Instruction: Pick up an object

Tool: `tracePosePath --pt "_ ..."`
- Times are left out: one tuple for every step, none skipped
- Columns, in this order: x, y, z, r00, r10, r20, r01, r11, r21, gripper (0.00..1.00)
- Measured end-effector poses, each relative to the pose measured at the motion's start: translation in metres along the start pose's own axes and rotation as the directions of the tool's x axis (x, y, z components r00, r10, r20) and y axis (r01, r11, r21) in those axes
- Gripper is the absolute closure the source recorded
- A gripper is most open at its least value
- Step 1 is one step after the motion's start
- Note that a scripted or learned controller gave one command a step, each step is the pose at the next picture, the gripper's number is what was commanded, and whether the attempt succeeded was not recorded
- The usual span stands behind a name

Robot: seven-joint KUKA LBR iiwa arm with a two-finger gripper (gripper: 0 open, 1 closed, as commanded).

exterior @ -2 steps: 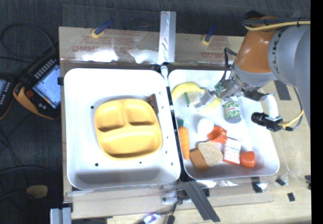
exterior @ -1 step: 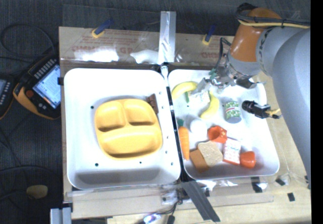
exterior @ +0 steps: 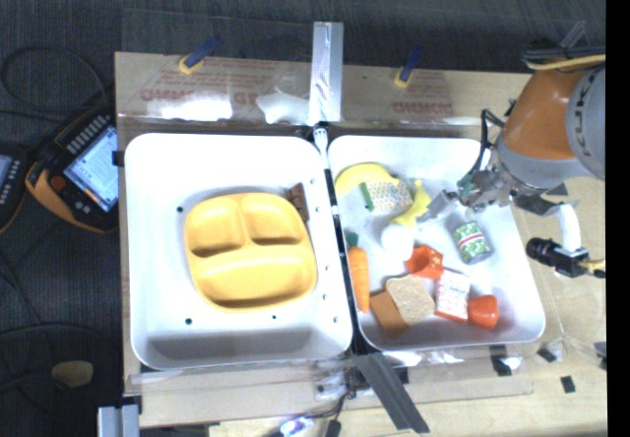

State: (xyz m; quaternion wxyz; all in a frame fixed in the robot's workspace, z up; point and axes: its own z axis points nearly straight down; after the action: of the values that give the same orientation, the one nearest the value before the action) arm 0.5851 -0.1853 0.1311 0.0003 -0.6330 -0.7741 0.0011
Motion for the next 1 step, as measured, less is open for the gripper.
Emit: tracePosePath --pt "-0.0248 -0.011 0.0349 1.0 -0.012 -0.003 0.012 1.0 -0.002 0.0"
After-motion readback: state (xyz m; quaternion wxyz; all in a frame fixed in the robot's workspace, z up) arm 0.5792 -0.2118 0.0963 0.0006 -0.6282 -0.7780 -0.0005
